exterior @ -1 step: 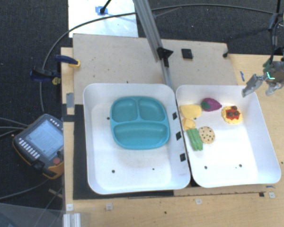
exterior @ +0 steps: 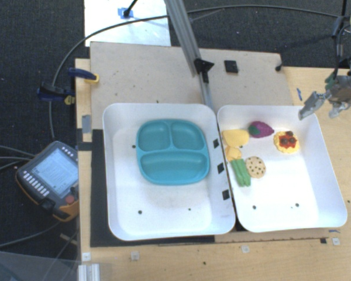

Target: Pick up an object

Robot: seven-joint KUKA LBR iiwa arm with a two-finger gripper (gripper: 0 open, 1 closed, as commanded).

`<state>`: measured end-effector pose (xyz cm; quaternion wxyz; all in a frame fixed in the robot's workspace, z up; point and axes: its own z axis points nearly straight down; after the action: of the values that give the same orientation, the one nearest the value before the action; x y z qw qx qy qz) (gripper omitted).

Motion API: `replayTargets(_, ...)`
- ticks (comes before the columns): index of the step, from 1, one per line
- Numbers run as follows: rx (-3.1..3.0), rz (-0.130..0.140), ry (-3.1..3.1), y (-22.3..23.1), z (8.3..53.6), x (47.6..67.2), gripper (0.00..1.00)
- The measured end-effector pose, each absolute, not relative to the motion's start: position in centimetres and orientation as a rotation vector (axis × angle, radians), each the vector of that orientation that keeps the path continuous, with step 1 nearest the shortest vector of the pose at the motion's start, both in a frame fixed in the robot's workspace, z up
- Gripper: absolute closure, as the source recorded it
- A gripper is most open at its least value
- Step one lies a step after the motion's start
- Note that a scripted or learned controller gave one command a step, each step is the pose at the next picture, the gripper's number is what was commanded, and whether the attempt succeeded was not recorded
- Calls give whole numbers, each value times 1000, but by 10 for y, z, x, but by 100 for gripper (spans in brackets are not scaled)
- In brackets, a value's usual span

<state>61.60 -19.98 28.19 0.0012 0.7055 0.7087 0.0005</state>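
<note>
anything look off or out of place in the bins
Nothing stands out. The blue divided plate lies flat in the left bin. The toy foods sit in a loose cluster in the right bin: purple piece, small pizza, cookie, green piece. Nothing spilled over a rim.

Teach pendant (exterior: 50,179) left of bench; blue clamp (exterior: 77,75) at bench corner.

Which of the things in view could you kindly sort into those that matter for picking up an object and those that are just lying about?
Part of the job:
- pincer, at the right bin's upper right edge
- purple piece
- yellow piece
- pizza-like piece
- cookie
- green piece

Just lying about:
- blue divided plate in the left bin
- handheld control pad
- clamp
</note>
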Motion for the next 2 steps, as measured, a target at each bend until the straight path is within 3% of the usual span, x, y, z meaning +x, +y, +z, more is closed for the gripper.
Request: replayTargets(2, 2221, -3, 2225, -196, 159, 618, 0)
